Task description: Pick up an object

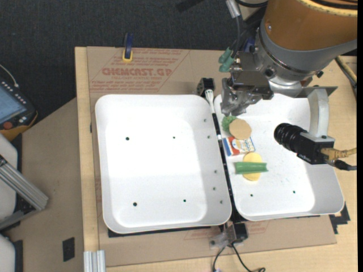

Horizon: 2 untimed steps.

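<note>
Nearest the camera, well below the claw, a yellow piece [252, 174] lies in the right bin [317, 205] with a green stick [250, 166] lying across its top, the two touching. Just above them, closer to the claw, sits a small red, white and blue packet [238, 147], hard against the divider between the bins. Right under the claw is a tan round disc [240, 130], with a bit of green [228, 122] at its upper left edge, directly below the fingertips.

The claw [233, 105] hangs low over that corner of the right bin; whether its fingers are spread or closed cannot be made out from here, and nothing is visibly held. The left bin [113, 152] lies well off to the claw's left.

The nearest candidates are probably the green bit and the tan disc. To do this well, the descent should stay centred on one item (the pile is crowded, so a straddle of two things is likely to slip), and the fingers should keep clear of the bin wall and divider just beside them. A flat disc offers little to pinch; the green bit seems easier.
</note>
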Motion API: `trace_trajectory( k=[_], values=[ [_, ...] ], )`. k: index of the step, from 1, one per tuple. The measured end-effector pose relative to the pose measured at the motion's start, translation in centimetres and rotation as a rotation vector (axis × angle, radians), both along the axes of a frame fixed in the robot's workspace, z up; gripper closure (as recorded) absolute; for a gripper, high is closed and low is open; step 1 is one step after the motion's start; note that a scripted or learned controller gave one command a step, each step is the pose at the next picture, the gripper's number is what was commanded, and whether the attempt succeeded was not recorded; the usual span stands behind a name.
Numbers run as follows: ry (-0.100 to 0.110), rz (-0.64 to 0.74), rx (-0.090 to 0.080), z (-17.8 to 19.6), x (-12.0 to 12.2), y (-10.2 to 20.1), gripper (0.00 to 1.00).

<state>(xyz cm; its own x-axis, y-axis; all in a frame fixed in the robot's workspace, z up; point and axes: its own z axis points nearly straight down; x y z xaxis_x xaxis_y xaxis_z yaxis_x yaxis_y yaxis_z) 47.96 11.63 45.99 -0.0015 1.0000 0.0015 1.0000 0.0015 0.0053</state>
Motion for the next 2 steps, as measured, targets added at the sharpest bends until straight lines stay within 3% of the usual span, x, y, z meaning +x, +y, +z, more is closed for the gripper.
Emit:
trace_trajectory(
  k=[1, 2],
  values=[
    [0.002, 0.002, 0.000, 1.4, 0.0, 2.7, 1.00],
    [0.017, -0.004, -0.006, -10.9, 4.3, 2.9, 1.00]
  ],
)
